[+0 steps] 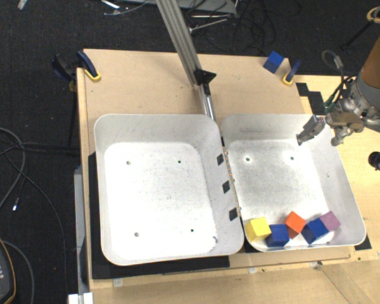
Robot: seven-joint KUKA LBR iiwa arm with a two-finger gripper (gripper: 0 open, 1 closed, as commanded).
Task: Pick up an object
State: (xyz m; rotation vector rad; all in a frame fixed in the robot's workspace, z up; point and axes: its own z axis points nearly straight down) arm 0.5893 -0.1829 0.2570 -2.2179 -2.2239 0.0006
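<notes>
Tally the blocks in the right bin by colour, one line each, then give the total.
Blocks in the right bin, clustered along its near edge:
Yellow block: 1
Blue blocks and: 2
Orange block: 1
Purple block: 1
Total: 5

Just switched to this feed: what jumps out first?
A cluster of coloured blocks huddles in the right bin's near corner: yellow block, orange block, purple block and two blue ones. The gripper hovers over that bin's far right edge, fingers spread, nothing between them. The left bin lies beside it.
</notes>
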